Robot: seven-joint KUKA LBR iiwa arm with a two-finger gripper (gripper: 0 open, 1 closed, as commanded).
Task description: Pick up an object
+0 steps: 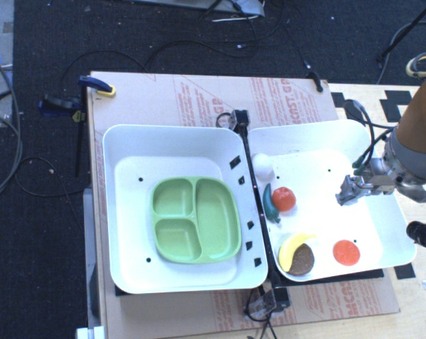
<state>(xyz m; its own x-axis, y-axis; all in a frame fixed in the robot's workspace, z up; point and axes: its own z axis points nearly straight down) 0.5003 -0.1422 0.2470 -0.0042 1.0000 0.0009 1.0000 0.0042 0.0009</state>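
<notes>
surface: we see a board-topped surface (pixel 198 97) bearing two shallow white bins side by side.
left bin: the left bin (pixel 121 189) holds a pale green divided tray (pixel 196 219) and nothing for us to lift.
right bin: the right bin (pixel 326 157) holds the candidates, all toward its left and near edges.
tool: the tool (pixel 347 191) hangs over the right part of the right bin, well apart from every object; whether it is released or clenched we cannot tell, and we see nothing held in it.
red ball: a small red round thing (pixel 284 198) sits near the divider, touching or just beside a teal piece (pixel 269 205). we judge it light, rigid and smooth, so it may roll or squirt out; we would close across its widest middle.
white ball: a white round thing (pixel 262 166) lies against the divider; the wall probably crowds a grasp.
banana: a yellow banana-shaped toy (pixel 292 248) lies at the near edge, overlapped by a brown round thing (pixel 302 260). we judge it light and stiff; its narrow middle suits the tool, but the neighbour is in the way.
red disc: a flat red-orange disc (pixel 347 252) lies alone near the front. we judge it low and hard to get under.
choice: we favour the red ball, approached from above.
</notes>
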